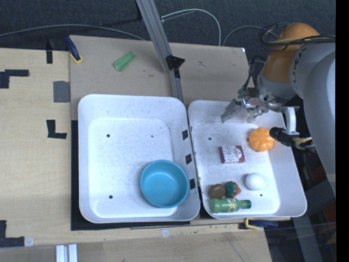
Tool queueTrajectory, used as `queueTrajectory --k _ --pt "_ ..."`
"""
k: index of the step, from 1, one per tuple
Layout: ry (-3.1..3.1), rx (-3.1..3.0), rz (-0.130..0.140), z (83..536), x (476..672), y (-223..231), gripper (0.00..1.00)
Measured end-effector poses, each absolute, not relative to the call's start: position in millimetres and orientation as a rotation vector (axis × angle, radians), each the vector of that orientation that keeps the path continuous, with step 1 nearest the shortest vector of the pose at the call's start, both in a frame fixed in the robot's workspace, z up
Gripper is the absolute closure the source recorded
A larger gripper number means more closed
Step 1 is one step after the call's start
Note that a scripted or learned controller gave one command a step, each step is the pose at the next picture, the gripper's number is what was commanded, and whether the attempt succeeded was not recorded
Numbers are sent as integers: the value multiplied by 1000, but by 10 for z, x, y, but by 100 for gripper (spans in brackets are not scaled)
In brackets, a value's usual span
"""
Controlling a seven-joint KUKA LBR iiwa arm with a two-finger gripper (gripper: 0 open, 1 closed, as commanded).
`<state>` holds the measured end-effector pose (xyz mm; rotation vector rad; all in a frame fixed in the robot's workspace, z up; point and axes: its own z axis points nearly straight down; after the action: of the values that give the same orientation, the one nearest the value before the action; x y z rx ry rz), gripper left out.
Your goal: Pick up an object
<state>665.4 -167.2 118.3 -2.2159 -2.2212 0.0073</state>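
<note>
My gripper [240, 115] hangs over the far end of the right bin [289, 201], open, with nothing between its fingers. Just right of and nearer than it lies an orange pumpkin-shaped toy [260, 139]. A red and white packet [232, 154] sits mid-bin. Nearer the front are a white egg [254, 181], a brown lump [218, 190], a small green and red piece [233, 188] and a green bottle [230, 204] lying on its side. The left bin [109, 113] holds a blue bowl [163, 183] at its front right.
A slanted metal pole [158, 31] rises from behind the gap between the bins. A green block [124, 60] and a blue and yellow clamp [73, 51] lie on the bench behind the left bin. The arm's grey body [322, 91] fills the right side.
</note>
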Motion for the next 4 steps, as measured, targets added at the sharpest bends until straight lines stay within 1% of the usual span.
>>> queueTrajectory --k 1,2,3,4 --pt "-2224 -2217 6 864 6647 -1663 0" --pt "-2226 -2217 5 985 6654 -1658 100" --pt "-2225 -2222 -3 1418 6634 -1669 100" --pt "-2227 -2222 -4 1902 6734 -1635 100"
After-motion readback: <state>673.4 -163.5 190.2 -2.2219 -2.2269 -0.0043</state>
